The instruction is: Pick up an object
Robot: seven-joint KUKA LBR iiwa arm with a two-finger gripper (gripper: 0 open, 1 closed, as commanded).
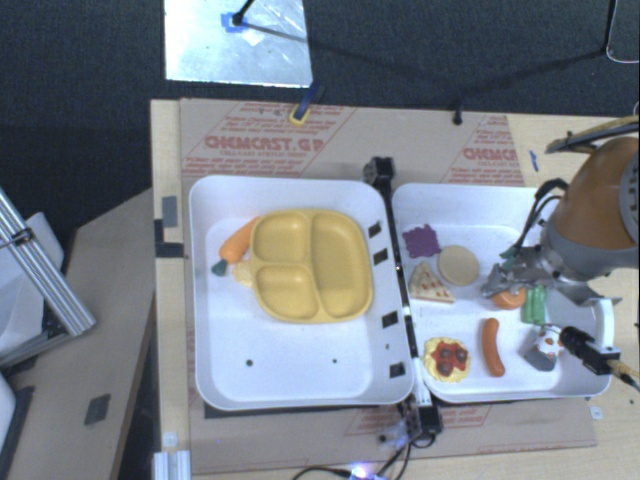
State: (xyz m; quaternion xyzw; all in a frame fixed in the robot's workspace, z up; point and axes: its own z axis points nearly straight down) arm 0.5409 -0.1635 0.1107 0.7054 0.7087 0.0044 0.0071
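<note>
Orange toy piece (511, 297), the likeliest pick, lies in the right bin (470, 213) directly under my pincer (503, 286), which hangs low over it near the bin's right side; from this slanted view I cannot tell how the pincer is set, nor whether the piece is truly caught. Just beside it stands a green block (535, 304), close enough to crowd the grab. Farther along the same bin sit a tan round disc (459, 265), a sandwich wedge (430, 283), a purple cluster (421, 239), a red sausage (491, 346), a small pizza (447, 358) and a grey-and-white figure (543, 348). Across the divider, the left bin (215, 368) carries a yellow divided plate (307, 265) with a carrot (236, 241) touching its left rim. I judge the step to be the descent and grasp. Next comes a firm close on the orange piece alone, then a straight lift clear of the green block.
</note>
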